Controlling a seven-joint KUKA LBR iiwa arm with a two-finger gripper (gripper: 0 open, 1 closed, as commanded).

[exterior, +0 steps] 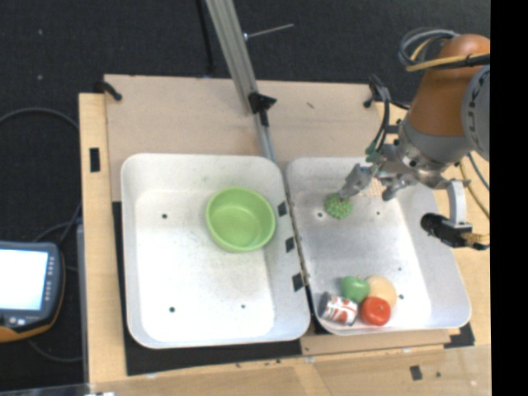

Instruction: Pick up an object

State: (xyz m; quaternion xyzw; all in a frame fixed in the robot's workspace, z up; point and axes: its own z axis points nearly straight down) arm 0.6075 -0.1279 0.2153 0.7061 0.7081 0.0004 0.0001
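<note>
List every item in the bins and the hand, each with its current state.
green bowl: upright, left bin
green bumpy ball: right bin floor, by the hand
hand: low over right bin
green, tan, red pieces: clustered, near corner
small can: on its side

The tan tabletop carries two shallow white bins side by side, their inner edges touching. The left bin and the right bin sit toward its front. A slanted metal rail meets it behind them.
</note>
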